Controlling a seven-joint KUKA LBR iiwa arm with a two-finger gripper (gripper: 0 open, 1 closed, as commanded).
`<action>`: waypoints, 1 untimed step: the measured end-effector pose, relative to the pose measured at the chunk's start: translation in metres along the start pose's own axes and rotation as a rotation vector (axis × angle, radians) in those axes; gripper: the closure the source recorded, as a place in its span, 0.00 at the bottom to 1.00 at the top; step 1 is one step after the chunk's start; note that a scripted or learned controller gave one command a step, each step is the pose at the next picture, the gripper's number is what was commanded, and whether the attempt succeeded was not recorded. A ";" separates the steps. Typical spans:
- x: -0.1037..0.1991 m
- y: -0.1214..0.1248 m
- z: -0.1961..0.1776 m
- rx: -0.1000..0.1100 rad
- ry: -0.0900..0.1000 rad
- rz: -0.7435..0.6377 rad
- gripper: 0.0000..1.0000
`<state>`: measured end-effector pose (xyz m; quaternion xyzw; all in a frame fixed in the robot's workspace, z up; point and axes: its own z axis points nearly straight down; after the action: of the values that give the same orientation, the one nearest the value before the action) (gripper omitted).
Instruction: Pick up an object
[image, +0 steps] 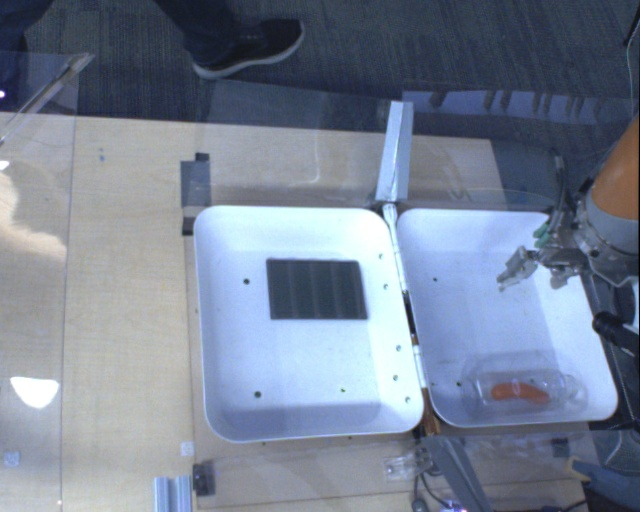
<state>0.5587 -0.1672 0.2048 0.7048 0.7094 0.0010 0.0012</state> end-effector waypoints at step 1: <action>-0.006 -0.050 0.114 -0.008 -0.003 -0.065 0.00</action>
<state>0.5090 -0.1737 0.0908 0.6815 0.7318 0.0029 0.0049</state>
